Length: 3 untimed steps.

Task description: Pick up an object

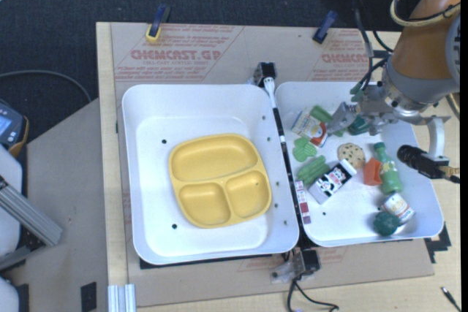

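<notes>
green and white fill the near corner of the right bin [431, 219], where a round green lump [385, 224] lies touching a small labelled jar [398, 205] at about five o'clock in that bin. farther in, a black-and-white carton [330, 183] lies beside a green pod [313, 169], a speckled cookie [352, 153] sits at the middle, and an orange piece [373, 172] touches a green bottle [387, 173] toward three o'clock. beyond these, at eleven o'clock, a white packet with red and green [311, 123] rests near the bin's dividing wall. the left bin [139, 157] holds a yellow divided tray [219, 177] and nothing to pick.

the pincer [349, 120] hangs low over the far part of the right bin, at about twelve o'clock, just beside the packet, with something dark green close under it. whether its tips are apart or together i cannot tell, and nothing is plainly held.

by my judgement the step in hand is the reach-down onto a chosen object, lift not yet done. next it calls for a straight descent, centred on one item, then a firm close before rising; the crowded neighbours could spoil the grip.
</notes>
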Each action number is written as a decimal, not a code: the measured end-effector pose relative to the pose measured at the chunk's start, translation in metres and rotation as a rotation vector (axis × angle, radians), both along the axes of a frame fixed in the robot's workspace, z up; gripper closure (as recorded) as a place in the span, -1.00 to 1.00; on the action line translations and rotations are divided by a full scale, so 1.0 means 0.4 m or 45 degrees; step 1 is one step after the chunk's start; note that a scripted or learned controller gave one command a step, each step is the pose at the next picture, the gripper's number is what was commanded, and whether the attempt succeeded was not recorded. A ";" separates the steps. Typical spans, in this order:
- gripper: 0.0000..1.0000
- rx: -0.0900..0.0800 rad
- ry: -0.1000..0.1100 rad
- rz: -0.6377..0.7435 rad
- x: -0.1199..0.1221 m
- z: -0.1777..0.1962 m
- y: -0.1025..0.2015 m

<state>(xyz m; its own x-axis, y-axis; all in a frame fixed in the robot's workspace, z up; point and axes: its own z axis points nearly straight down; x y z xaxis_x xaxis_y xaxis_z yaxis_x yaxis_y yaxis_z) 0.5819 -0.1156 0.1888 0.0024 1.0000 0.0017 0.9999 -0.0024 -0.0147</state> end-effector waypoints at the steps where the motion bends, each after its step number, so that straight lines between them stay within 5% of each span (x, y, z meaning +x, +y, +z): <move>1: -1.00 -0.002 -0.018 0.003 0.008 0.020 0.000; 3: -1.00 -0.002 -0.020 0.002 0.014 -0.258 0.002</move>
<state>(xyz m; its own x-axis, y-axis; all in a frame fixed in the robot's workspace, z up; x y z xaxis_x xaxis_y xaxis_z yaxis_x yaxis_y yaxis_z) 0.5875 -0.1146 0.0857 0.0006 1.0000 0.0005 1.0000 -0.0006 0.0011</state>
